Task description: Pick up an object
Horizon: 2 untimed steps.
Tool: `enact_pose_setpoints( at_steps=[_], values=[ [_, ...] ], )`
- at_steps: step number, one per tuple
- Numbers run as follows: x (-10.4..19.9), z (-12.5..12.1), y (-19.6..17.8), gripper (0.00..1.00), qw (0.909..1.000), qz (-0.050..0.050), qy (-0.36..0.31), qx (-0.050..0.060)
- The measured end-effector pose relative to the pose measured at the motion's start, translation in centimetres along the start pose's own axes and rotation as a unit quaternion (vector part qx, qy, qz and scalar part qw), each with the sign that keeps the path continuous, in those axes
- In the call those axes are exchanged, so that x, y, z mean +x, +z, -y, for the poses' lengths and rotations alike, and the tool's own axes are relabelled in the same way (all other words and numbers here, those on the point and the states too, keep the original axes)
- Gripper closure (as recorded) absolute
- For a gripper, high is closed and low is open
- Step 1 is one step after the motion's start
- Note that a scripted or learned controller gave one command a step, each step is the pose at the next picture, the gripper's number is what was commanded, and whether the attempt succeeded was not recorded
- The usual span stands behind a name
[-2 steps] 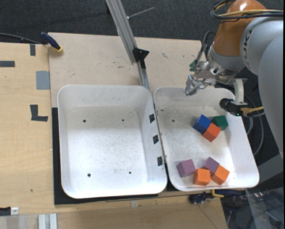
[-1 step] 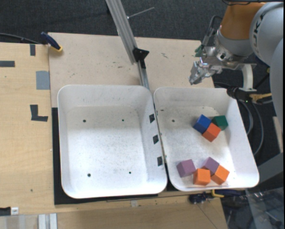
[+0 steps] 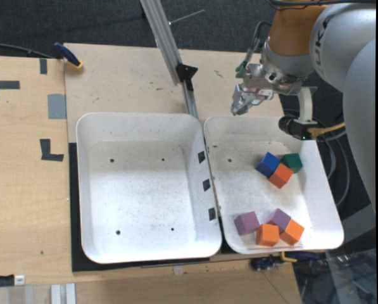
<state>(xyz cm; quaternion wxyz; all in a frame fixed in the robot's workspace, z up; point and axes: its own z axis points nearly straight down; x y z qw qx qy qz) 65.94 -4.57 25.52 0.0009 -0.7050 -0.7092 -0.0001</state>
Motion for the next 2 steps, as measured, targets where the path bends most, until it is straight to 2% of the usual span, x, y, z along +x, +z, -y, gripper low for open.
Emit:
enact_pose_setpoints(
  at_steps=[1,2],
  values=[
    [4.9,1.5,1.5,1.0,1.0,0.0,0.0,0.001],
    [9.7,2.6,1.1,1.0,1.0,0.0,0.0,0.001]
  ],
)
